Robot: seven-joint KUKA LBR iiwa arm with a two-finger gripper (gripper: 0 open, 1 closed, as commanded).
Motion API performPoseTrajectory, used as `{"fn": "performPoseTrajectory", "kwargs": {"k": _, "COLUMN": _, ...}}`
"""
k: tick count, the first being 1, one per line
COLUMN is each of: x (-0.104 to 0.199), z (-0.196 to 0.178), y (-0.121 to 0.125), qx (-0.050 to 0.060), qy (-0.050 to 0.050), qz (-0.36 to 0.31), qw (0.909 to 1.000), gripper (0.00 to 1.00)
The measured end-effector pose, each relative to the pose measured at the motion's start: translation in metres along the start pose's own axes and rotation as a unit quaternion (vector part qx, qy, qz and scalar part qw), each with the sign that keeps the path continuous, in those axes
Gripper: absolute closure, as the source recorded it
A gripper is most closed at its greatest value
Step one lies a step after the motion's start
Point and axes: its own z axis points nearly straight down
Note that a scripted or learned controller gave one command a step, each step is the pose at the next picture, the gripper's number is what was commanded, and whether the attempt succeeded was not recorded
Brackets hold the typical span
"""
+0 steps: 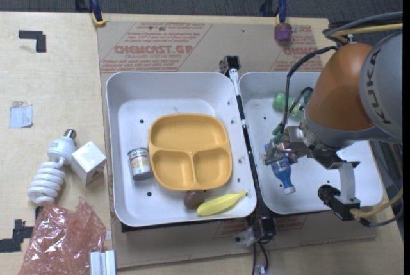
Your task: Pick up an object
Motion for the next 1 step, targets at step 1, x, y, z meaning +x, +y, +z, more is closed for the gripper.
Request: {"fn": "performPoseTrajectory", "kwargs": {"k": 1, "x": -0.0035, "z": -0.0171, "y": 0.0008, "qx": -0.001, "qy": 0.0, "qz": -0.001, "qw": 1.0, "gripper": 1.0}}
